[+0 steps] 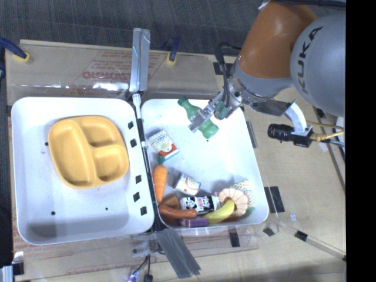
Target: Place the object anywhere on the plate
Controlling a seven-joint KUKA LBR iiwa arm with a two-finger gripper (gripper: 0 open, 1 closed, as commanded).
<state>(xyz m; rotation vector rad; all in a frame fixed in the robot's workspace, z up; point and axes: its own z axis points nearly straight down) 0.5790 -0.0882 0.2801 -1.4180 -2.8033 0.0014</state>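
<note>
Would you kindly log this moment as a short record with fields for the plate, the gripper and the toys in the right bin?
plate: yellow divided plate in the left bin, nothing on it
gripper: gripper over the right bin's upper part, at a green bottle
grasp: cannot tell
loose toys: carrot, banana, small cartons, clustered toward the lower edge

Plate [88,151] unobstructed from above; toys [202,204] crowd right bin's [249,157] near end

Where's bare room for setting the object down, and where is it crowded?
Free: all three compartments of the yellow plate, and the left bin floor around it. Crowded: the right bin's lower edge, from carrot to banana.
</note>
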